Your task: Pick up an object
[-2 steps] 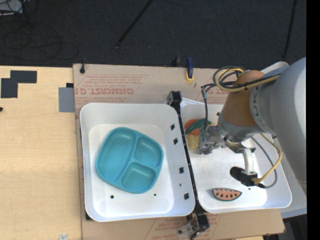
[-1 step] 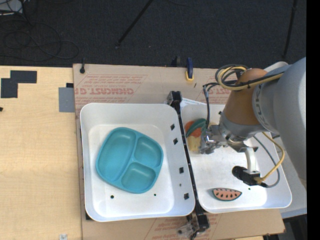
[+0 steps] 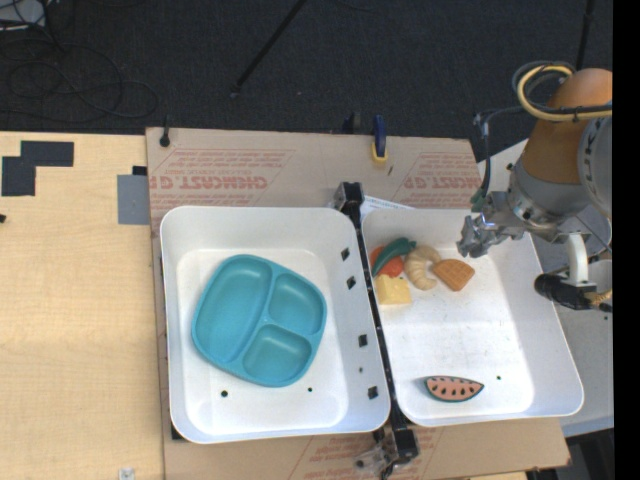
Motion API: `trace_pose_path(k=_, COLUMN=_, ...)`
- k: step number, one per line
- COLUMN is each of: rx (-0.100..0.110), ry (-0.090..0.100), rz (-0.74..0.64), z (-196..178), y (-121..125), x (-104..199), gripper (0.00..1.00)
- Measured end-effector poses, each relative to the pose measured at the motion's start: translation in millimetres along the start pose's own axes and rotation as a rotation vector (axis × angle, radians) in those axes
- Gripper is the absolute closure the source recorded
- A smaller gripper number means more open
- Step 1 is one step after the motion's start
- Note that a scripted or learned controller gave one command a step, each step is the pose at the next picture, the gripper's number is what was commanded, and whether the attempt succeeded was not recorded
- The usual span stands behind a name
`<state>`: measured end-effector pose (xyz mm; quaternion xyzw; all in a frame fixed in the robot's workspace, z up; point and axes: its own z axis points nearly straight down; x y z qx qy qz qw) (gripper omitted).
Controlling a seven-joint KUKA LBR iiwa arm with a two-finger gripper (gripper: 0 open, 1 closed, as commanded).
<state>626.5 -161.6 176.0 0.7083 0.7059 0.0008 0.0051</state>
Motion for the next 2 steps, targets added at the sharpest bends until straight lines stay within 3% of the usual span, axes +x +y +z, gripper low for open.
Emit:
trace_pose_path(k=1, rx=0.015, ry=0.007, rz=0.0, z=-1.6, y=-65.1, x=-8.7, gripper=1.0)
trace_pose_path(k=2, rx=0.015, ry=0.008, rz=-0.006, z=89.3, y=-110.2, x=52.8, gripper=1.0)
